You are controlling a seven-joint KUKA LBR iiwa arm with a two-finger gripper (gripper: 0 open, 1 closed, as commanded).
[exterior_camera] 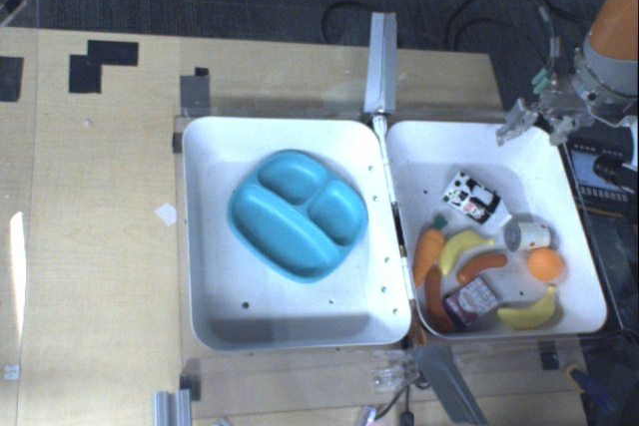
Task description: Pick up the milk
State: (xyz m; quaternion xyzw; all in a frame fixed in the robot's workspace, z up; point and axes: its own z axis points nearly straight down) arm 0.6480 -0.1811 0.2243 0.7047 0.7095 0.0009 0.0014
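- gripper [526, 120] at the right bin's [589, 244] 1 o'clock rim, fingers spread, grasping nothing
- milk [470, 197], cow-patterned carton, lies upper-centre in that bin, at 7 o'clock from gripper, apart
- blue tray [297, 213] sits in left bin [210, 244]

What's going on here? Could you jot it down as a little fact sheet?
left bin: holds a blue divided plate
right bin: holds the milk carton, a carrot, two bananas, a sausage, a grey cup, an orange, a purple packet
gripper: above the right bin's far right corner, apart from the milk carton
milk carton: lying in the bin, not picked up yet
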